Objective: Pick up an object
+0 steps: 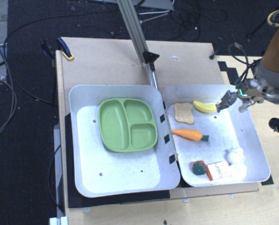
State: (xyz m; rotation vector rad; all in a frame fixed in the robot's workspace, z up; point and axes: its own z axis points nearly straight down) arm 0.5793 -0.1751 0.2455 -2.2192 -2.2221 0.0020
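Two bins | gripper (231, 99) over right bin (252, 139), just beside banana (204, 107) | finger state: cannot tell | carrot (188, 134) lies apart

Matt green plastic tray (128, 124), speckled white bins (88, 172)

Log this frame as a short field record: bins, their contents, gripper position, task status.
left bin: holds a green divided plate
right bin: holds a banana, bread slice, carrot, strawberry, red and white carton, white crumpled item
gripper: over the right bin's far right side, beside the banana's right end
grasp: nothing visibly between its fingers
task status: no object lifted yet
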